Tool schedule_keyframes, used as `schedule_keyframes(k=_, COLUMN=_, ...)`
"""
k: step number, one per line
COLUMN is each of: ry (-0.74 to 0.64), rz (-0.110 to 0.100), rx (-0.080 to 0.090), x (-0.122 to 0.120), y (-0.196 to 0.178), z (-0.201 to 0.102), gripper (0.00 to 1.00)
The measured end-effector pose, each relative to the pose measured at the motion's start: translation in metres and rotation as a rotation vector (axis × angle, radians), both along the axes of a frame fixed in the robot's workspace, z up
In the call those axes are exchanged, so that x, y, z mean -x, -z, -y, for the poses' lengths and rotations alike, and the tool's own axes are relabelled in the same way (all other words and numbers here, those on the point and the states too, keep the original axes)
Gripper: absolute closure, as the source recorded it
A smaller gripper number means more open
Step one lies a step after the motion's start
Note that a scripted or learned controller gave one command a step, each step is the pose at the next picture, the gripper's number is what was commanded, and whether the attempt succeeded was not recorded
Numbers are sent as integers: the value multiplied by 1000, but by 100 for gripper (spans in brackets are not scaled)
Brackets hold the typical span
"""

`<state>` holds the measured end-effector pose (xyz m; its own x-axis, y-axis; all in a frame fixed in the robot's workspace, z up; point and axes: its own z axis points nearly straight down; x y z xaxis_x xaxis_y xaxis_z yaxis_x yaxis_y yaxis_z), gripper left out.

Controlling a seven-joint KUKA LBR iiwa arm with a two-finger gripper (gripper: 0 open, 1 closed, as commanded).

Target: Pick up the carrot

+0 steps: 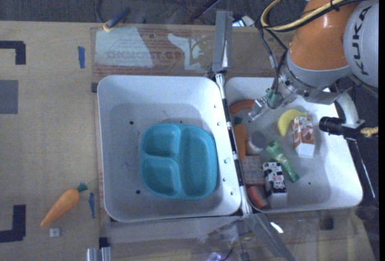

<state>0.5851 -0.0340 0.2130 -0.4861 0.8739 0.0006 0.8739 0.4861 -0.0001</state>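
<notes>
Carrot [61,206] lies on bench left of left bin [114,97], well apart from arm | gripper [264,104] over right bin, claw state cannot tell | likely light, rigid, smooth toy | grasp across thick mid-body, not leafy tip

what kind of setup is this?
Likely a robot lab pick-and-place bench: a KUKA arm over two white bins of toy food, tape marks on the board, and cables on carpet behind.
</notes>
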Motion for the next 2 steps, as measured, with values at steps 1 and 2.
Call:
schedule_keyframes(k=1, ry=202, rz=4, rx=1, x=8, y=-31, z=-71, gripper=100)
schedule_keyframes(k=2, ry=446, rz=-4, rx=1, x=95, y=14, z=-57, gripper=100)
